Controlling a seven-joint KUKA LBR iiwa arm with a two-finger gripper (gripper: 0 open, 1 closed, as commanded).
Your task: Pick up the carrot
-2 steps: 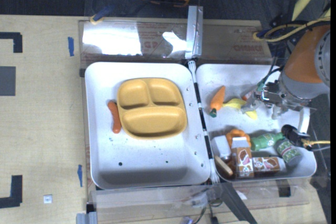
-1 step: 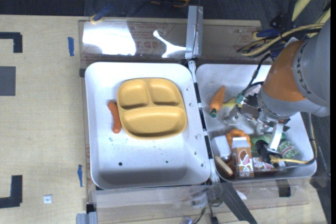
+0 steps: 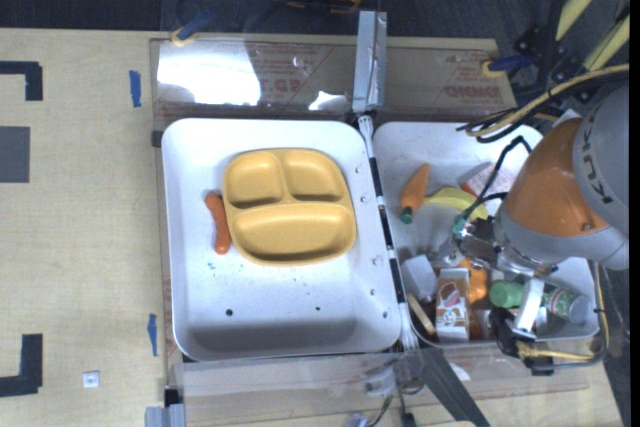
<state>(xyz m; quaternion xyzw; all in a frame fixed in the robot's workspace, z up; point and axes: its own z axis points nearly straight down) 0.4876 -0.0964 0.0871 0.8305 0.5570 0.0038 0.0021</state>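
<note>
The carrot is orange with a small green stub at its lower end. It lies at a slant in the upper left part of the right bin, close to the divider. My gripper hangs low over the clutter in the lower middle of that bin, to the right of the carrot, nearer the front and apart from it. The grey arm with its orange band covers the bin's right side.
A yellow banana lies just right of the carrot. A brown carton, a green-capped bottle and other small items crowd the front of the right bin. The left bin holds a yellow divided tray and a red sausage.
</note>
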